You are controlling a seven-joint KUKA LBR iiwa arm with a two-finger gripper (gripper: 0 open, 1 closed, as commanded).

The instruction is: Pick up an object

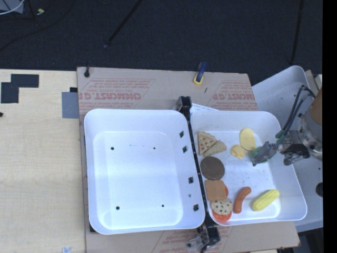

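Your nearest candidates are the pale yellow pieces (244, 143) in the upper middle of the right bin (287, 157), just left of the hand (263, 154). You are at the approach step: nothing sits in the hand, and how far it is spread you cannot tell. Next you need to centre over one piece and descend.

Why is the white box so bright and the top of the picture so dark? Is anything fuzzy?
In the camera view, the left bin reflects the light evenly with soft shadow along its walls; the floor behind the bench is dark carpet, barely lit; the gripper over the right bin looks slightly blurred, and small toys like the corn lack fine detail.
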